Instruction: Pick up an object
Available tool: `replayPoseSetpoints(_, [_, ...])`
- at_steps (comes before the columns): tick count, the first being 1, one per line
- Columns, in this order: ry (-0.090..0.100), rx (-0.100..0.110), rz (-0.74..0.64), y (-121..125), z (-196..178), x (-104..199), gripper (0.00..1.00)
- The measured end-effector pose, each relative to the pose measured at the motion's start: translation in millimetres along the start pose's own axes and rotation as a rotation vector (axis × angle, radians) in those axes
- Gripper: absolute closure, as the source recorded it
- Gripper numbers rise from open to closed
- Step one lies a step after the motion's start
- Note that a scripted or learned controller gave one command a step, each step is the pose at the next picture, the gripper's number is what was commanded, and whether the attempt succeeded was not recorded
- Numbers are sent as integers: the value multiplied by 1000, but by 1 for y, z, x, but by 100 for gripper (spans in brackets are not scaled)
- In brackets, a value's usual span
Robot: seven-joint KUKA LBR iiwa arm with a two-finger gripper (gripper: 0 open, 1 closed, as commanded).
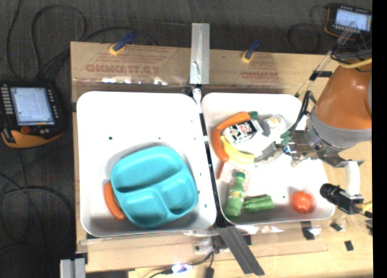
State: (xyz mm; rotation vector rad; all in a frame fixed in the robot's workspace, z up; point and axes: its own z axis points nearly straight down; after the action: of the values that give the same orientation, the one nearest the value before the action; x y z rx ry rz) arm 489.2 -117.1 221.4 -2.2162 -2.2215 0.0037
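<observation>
The right bin (314,213) holds several items. At its back lie an orange carrot (233,121), a yellow banana (237,153), a black-and-white carton (245,130) and a white bottle (276,122). Toward the front are a green bottle (236,193), a dark green vegetable (259,203) and a red tomato (302,200). My gripper (270,153) reaches in from the right and hangs low over the bin's middle, just right of the banana and below the carton. Nothing is visibly held in it.
The left bin (97,113) holds a blue divided plate (154,185) with an orange sausage-shaped toy (112,201) tucked under its left edge. A metal divider (199,59) stands behind the bins. A black fitting (338,197) juts out at the right bin's front corner.
</observation>
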Motion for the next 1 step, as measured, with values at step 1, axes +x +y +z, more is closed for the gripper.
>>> replayPoseSetpoints(1, [-2, -15, -82, 46, 120, 14, 0])
